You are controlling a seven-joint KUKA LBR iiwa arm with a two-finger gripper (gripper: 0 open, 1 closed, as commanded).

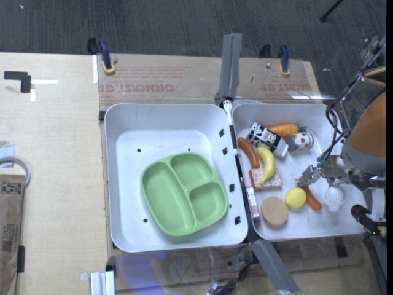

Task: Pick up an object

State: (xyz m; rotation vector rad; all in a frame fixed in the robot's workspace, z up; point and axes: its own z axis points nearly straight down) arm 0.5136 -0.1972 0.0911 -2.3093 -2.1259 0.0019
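The end effector (309,177) hangs low over the right bin (331,226), near its right side, and whether its tips are spread or pressed together cannot be told at this size. Nothing is visibly pinched between them. Just below it lie a yellow lemon (295,198) and a small orange carrot (313,201), with a white ball (333,198) to the right. Farther left sit a tan round disc (274,212), a banana (266,163) lying over a pink box (268,180), and a red sausage (249,152). Toward the far wall are a black-and-white carton (266,136), a larger carrot (282,129) and a small can (303,141). The left bin (123,165) holds a green divided tray (184,193), on the tabletop (49,165).
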